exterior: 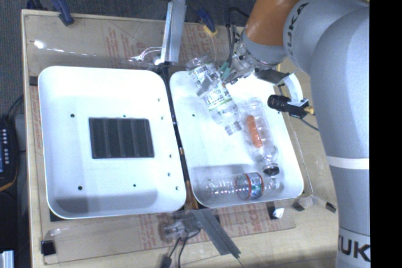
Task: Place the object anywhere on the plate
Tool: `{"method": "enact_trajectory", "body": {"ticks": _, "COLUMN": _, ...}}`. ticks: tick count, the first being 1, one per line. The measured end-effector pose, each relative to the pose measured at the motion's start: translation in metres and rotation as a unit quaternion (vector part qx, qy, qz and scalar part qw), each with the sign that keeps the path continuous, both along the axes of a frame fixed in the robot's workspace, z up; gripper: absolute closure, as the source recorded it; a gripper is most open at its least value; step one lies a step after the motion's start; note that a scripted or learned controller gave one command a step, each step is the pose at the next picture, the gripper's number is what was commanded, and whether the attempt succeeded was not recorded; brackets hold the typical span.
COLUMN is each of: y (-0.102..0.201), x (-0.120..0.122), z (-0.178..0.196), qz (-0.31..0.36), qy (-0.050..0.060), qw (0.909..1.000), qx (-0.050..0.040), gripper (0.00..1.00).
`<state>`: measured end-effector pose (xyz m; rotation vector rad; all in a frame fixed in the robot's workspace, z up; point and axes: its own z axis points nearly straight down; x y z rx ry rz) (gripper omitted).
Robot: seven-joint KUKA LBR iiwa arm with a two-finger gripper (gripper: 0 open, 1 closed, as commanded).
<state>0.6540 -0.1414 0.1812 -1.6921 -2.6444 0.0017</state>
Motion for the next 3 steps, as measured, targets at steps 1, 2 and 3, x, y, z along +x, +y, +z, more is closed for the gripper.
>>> {"method": "enact_trajectory", "body": {"ticks": 1, "y": 0.058, "x": -0.058, "z": 0.010, "qz": -0.037, "qy": 0.000, "qw": 0.9993, "qx": -0.0002, "gripper": 1.00}}
{"method": "enact_trajectory", "body": {"ticks": 2, "y": 0.129, "x": -0.104, "z": 0.023, "qz": 0.015, "qy": 0.000, "qw": 0.9999, "qx": -0.0002, "gripper": 1.00}}
{"method": "enact_trajectory", "body": {"ticks": 3, "y": 0.200, "x": -0.051, "z": 0.009, "qz": 0.173, "qy": 0.000, "qw": 0.9849, "qx": -0.0002, "gripper": 1.00}}
